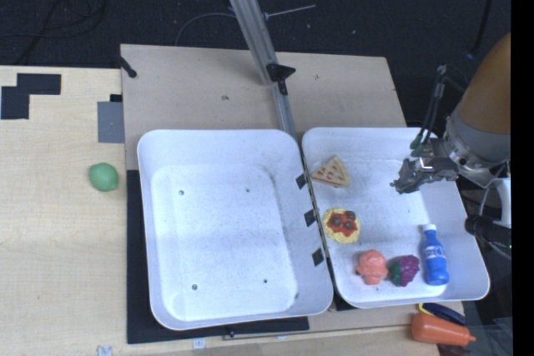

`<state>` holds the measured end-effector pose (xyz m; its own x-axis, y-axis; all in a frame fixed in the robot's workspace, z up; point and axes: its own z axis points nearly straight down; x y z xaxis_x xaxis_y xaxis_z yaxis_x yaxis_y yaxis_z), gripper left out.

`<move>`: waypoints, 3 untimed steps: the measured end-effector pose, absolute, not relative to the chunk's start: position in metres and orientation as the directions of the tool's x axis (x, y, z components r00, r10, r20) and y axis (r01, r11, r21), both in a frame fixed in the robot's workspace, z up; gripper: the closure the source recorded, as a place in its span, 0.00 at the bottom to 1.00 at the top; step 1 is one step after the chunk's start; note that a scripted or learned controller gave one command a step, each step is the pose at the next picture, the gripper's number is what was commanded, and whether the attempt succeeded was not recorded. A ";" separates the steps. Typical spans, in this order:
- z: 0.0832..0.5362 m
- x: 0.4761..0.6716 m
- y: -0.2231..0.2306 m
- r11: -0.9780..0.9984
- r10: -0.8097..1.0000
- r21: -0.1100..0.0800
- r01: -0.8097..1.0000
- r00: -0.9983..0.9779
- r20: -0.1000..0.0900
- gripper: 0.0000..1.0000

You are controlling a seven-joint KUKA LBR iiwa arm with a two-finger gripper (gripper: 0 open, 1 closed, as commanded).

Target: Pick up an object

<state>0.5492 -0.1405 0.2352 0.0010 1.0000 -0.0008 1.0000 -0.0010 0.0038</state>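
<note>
The right bin (375, 147) holds several toy foods. A tan waffle wedge (331, 172) lies near its left wall, with a yellow and red pizza piece (341, 225) below it. An orange-pink figure (372, 265), a purple grape bunch (405, 269) and a blue bottle (432, 255) line the front. My gripper (408, 179) hangs over the right half of this bin, above bare floor, up and right of the pizza piece. I see nothing between its fingers, and its dark tips are too small to read.
The left bin (219, 225) sits beside the right one. A green ball (103, 177) rests on the bench at far left. An orange carrot toy (440, 330) lies outside the right bin's front edge. A metal rail (254, 21) slants from the back.
</note>
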 end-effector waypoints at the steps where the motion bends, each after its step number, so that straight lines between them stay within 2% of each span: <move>1: 0.287 0.550 -0.141 0.000 1.000 0.004 1.000 0.000 -0.001 1.00; 3: 0.286 0.556 -0.034 0.002 1.000 -0.001 1.000 -0.002 0.000 1.00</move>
